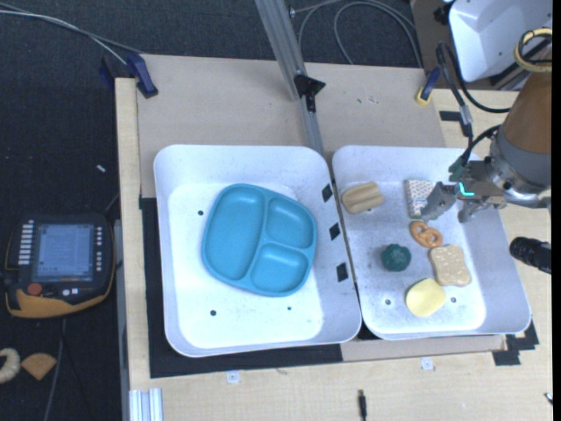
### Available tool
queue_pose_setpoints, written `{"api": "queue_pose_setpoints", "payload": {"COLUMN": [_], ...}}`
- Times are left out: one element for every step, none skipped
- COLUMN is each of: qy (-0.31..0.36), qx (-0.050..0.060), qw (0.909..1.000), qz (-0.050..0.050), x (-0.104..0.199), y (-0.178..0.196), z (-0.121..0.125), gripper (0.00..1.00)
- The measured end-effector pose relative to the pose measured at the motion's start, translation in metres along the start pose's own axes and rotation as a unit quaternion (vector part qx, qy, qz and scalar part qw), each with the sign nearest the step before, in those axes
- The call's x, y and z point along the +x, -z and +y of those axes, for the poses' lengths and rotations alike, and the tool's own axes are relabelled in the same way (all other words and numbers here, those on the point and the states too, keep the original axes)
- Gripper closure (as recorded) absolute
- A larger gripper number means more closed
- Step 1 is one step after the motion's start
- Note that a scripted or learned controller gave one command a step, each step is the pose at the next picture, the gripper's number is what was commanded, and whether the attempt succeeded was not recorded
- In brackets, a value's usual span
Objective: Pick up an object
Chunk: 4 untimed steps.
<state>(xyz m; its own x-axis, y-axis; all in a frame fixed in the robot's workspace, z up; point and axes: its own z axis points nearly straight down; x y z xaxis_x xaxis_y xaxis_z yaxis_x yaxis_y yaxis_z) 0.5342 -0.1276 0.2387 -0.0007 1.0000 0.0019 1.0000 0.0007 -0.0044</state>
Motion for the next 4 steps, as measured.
{"api": "queue_pose_setpoints", "payload": {"qy": [0.000,-0.001,0.000,-0.001], "qx": [-0.002,0.001,0.001,0.001], "qw": [1.0000,1.0000,1.0000,1.0000], "qz": [0.000,0.000,0.000,0.001], "x": [0.000,0.002,0.007,0.008], "y": [0.001,-0.049,-0.092,-0.140], "z": [0.001,-0.009,-0.009,-0.019], "gripper": [0.00,0.00,0.00,0.00]}}
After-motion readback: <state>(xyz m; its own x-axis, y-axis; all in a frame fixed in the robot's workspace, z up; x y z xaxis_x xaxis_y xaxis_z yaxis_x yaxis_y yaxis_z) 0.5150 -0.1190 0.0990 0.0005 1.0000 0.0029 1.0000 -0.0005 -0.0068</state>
